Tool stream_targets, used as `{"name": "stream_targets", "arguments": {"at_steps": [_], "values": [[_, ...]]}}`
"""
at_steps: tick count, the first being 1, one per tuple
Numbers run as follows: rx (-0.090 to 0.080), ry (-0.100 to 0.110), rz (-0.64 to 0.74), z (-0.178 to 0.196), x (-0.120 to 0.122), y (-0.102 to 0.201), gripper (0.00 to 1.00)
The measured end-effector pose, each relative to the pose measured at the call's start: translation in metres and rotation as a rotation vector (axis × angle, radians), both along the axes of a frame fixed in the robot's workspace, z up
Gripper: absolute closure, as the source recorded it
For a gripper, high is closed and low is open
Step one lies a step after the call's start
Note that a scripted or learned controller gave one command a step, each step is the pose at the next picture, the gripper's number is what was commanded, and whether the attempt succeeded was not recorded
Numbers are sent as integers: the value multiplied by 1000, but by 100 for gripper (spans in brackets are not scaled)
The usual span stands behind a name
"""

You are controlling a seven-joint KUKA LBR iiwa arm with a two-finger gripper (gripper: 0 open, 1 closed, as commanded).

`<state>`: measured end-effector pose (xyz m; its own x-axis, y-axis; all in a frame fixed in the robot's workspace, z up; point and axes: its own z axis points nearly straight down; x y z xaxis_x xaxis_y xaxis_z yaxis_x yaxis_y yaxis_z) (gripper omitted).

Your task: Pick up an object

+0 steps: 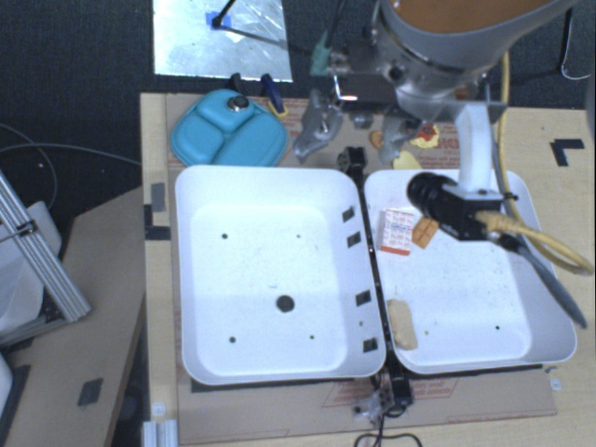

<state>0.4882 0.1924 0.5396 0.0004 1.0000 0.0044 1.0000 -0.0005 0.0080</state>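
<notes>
My gripper (357, 136) hangs over the far edge of the two bins, near where they meet. It is open, its two metal fingers (318, 127) spread wide with nothing between them. In the right bin (521, 343) a white packet with red print (398, 231) lies near the far left corner. A small orange block (425, 234) touches the packet's right side. A tan oblong piece (402, 324) rests against that bin's left wall, toward the front. The left bin (200, 277) holds one small dark round thing (285, 304).
A blue lidded container (228, 130) sits behind the left bin. A shiny metal sheet (222, 24) lies on the dark floor beyond it. Yellow and red scraps (416, 147) show just past the right bin's far rim. Black clips (356, 240) line the wall between the bins.
</notes>
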Motion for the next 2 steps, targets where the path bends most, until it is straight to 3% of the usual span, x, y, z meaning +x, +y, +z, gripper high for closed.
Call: {"name": "stream_targets", "arguments": {"at_steps": [1,2], "values": [[-1,2,7,7,2,2,100],[1,0,13,18,2,3,100]]}}
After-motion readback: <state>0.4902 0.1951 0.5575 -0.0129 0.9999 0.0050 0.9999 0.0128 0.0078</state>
